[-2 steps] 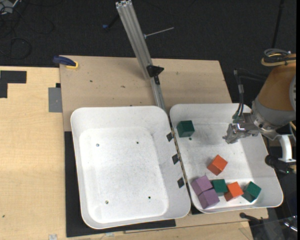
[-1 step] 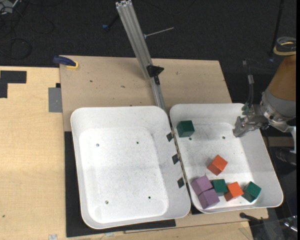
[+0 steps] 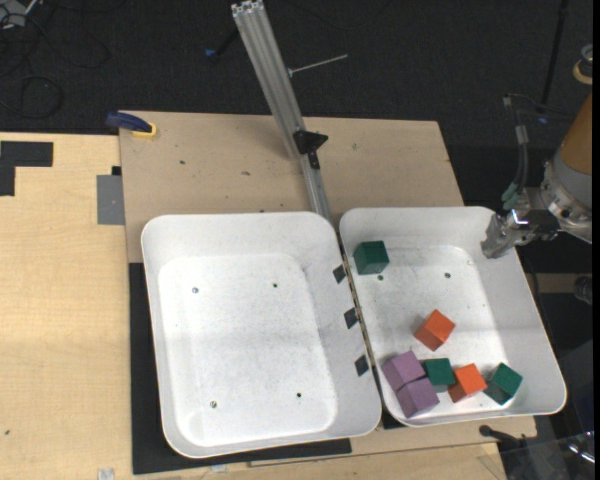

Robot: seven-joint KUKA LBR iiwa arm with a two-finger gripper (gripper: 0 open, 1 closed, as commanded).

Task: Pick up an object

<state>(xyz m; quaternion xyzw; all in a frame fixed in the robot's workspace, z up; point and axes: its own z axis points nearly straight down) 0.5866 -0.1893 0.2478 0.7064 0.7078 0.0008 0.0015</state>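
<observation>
Hovering at the right bin's (image 3: 540, 308) far rim, the pincer (image 3: 500, 236) has an unreadable grip; orange cube (image 3: 436, 329) sits corner-on.

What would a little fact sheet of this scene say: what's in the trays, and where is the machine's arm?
arm: enters from the right, gripper over the right bin's upper right rim
right bin contents: lone green cube near top left; orange cube mid; cluster at bottom with two purple blocks, green, orange, green
left bin: white
held: nothing seen

Matt white bins (image 3: 180, 238), wooden bench (image 3: 380, 158)
</observation>
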